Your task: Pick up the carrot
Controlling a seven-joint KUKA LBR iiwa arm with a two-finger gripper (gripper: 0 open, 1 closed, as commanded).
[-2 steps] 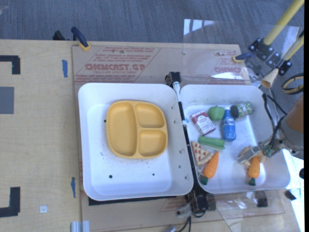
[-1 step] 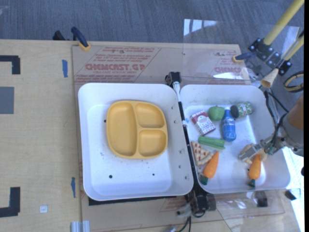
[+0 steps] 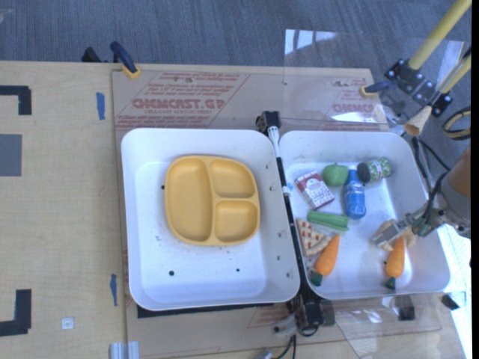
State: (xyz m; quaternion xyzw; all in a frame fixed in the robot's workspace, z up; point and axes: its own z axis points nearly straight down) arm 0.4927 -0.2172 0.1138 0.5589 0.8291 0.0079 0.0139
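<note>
Two orange carrots lie in the right bin (image 3: 426, 279). One carrot (image 3: 327, 253) rests near the bin's front left, green top pointing toward the front edge, beside a pizza slice (image 3: 310, 235). The other carrot (image 3: 395, 261) lies near the front right, roughly upright in the view. My gripper (image 3: 391, 232) reaches in from the right and sits just over the upper end of this second carrot, touching or nearly touching it. Nothing is visibly held.
The right bin also holds a red box (image 3: 315, 189), a green round fruit (image 3: 335, 175), a blue bottle (image 3: 355, 199), a dark green bottle (image 3: 375, 170) and a green cucumber (image 3: 328, 220). A yellow divided plate (image 3: 212, 200) sits in the left bin (image 3: 142, 268).
</note>
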